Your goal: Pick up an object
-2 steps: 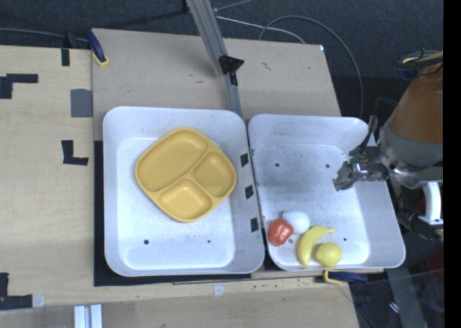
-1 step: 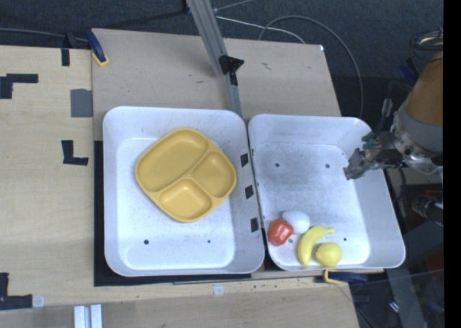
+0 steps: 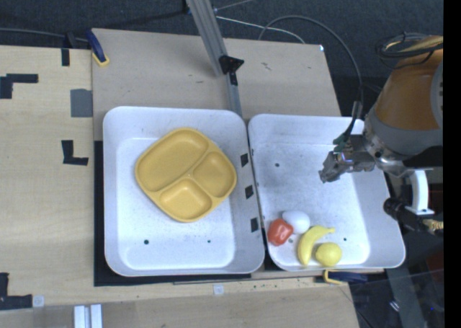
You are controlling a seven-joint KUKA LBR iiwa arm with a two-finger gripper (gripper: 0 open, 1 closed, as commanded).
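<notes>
Nearest, in the right bin's (image 3: 374, 197) front corner, a banana (image 3: 311, 241), lemon (image 3: 328, 254), white egg (image 3: 295, 220) and red fruit (image 3: 280, 232) cluster touching; probably light, smooth, best gripped across the middle. Farther back hovers the claw (image 3: 333, 169), grip state unclear.

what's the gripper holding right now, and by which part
Nothing is held. The gripper hangs over bare floor of the right bin, apart from the banana, lemon, white egg and red fruit.
</notes>
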